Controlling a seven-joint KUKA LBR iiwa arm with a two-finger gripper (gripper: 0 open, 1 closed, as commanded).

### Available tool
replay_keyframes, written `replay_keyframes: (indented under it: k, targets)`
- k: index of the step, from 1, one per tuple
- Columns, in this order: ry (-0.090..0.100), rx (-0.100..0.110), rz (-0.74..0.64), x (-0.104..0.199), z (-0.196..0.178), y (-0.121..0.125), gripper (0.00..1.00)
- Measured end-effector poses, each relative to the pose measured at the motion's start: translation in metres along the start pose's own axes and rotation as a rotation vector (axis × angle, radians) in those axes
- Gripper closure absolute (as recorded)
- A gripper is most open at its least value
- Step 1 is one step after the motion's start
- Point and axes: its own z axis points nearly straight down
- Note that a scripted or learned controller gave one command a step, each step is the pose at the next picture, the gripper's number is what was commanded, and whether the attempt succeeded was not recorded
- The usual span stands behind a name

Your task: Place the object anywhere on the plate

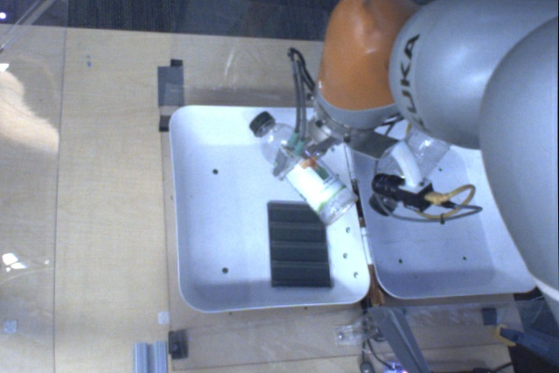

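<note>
A clear plastic bottle (321, 188) with a black cap and a white and green label lies at a slant over the left bin (201, 214). Its cap points up-left and its base reaches the bin's right rim. My gripper (298, 153) comes down from the orange-banded wrist and is shut on the bottle's upper body, just below the neck. The plate (300, 245), a black ridged rectangle, lies flat in the lower middle of the left bin, directly below the bottle's base and a little apart from it.
The right bin (454, 262) is largely covered by the arm. A black connector with a yellow cable (419, 198) hangs off the wrist over it. Bare white floor lies left of the plate.
</note>
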Motion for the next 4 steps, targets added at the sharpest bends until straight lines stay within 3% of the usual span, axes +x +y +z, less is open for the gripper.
replay_keyframes:
  k: [1,2,3,4]
  targets:
    - [-0.001,-0.001,-0.167,-0.074,0.018,-0.045,1.00]
    - [-0.004,-0.002,-0.477,-0.089,-0.030,-0.071,1.00]
    - [-0.001,-0.002,-0.751,-0.084,0.017,0.026,1.00]
    - [-0.003,-0.003,-0.750,-0.085,0.016,0.027,0.00]
